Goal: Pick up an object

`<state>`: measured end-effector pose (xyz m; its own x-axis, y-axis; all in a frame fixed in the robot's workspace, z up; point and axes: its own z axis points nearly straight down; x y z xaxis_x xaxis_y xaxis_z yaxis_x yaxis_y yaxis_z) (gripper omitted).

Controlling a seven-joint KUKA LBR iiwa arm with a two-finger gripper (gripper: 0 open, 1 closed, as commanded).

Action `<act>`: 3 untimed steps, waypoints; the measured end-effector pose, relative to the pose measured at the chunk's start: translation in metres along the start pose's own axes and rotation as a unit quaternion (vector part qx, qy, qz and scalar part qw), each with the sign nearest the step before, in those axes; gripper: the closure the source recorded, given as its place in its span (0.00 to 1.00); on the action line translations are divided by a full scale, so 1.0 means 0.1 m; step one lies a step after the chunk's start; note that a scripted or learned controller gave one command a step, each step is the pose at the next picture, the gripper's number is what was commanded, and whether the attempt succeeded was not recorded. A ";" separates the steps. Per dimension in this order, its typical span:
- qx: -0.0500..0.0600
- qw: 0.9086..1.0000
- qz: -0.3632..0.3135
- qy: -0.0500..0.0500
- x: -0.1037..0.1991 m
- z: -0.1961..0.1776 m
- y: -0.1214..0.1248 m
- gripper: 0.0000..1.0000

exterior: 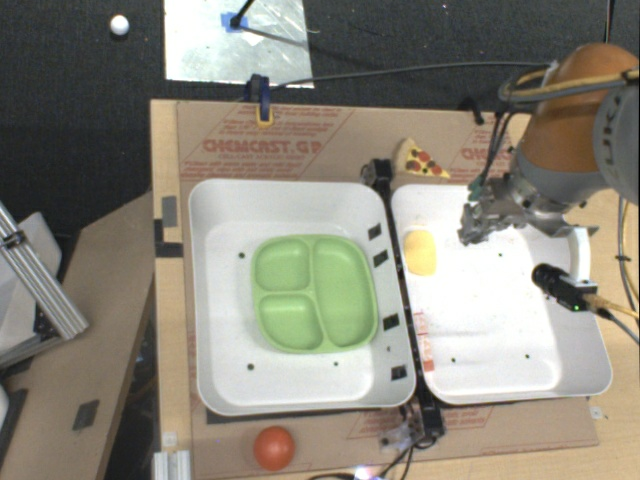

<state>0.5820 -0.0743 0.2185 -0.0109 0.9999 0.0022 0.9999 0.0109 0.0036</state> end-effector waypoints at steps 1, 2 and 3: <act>0.001 1.000 0.001 0.000 0.51 0.08 0.03 1.00; 0.001 1.000 0.000 0.000 1.10 -0.03 0.00 1.00; 0.001 1.000 0.000 0.000 1.66 0.06 0.07 1.00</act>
